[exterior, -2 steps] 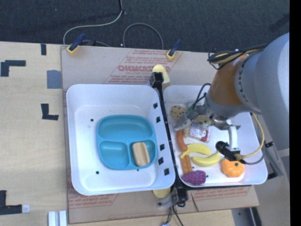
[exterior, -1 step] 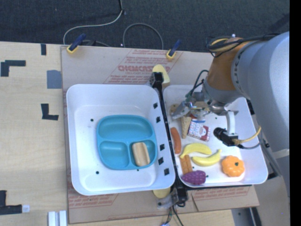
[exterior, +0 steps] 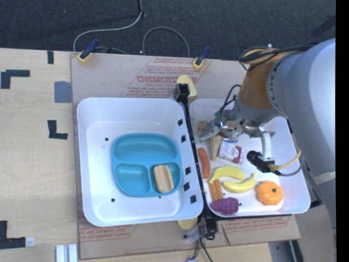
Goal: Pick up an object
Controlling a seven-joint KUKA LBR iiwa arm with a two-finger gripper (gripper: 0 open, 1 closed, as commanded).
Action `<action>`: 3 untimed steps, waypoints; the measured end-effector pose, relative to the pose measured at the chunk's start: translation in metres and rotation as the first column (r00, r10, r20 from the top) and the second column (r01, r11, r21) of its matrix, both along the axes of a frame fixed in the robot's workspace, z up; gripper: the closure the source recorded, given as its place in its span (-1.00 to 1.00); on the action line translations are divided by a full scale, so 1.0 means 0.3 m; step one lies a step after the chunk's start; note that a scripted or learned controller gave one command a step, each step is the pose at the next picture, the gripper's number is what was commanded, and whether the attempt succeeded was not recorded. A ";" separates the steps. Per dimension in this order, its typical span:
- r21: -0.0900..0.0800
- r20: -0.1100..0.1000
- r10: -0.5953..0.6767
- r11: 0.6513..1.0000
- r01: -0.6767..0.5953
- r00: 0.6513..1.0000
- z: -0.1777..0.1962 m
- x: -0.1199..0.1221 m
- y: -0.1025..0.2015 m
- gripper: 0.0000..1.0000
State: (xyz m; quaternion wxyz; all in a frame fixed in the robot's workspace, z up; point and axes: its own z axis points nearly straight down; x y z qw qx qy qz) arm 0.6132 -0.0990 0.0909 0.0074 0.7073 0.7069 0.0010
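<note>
The end effector [exterior: 218,129], its grip state impossible to tell, sits low in the right bin [exterior: 292,146] over a red-and-white packet [exterior: 231,153], with a sausage [exterior: 204,162], bananas [exterior: 234,179], an orange pumpkin [exterior: 270,193] and purple grapes [exterior: 224,204] nearer, while the left bin [exterior: 92,162] holds a blue tray [exterior: 144,162].

the right bin [exterior: 297,201] is crowded: hot dog [exterior: 204,163], two bananas [exterior: 233,179], orange pumpkin [exterior: 270,193], purple grapes [exterior: 224,204] and a red-white packet [exterior: 231,153] lie close together, with bare floor only along its right wall. the left bin [exterior: 92,146] has open floor around the blue tray [exterior: 139,160].
</note>
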 end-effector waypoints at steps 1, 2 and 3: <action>-0.001 0.008 0.001 1.000 -0.001 1.000 0.043 0.007 -0.001 1.00; 0.012 -0.004 0.009 1.000 -0.009 1.000 0.331 0.027 0.201 1.00; 0.011 -0.015 0.004 1.000 -0.004 1.000 0.386 -0.139 0.317 1.00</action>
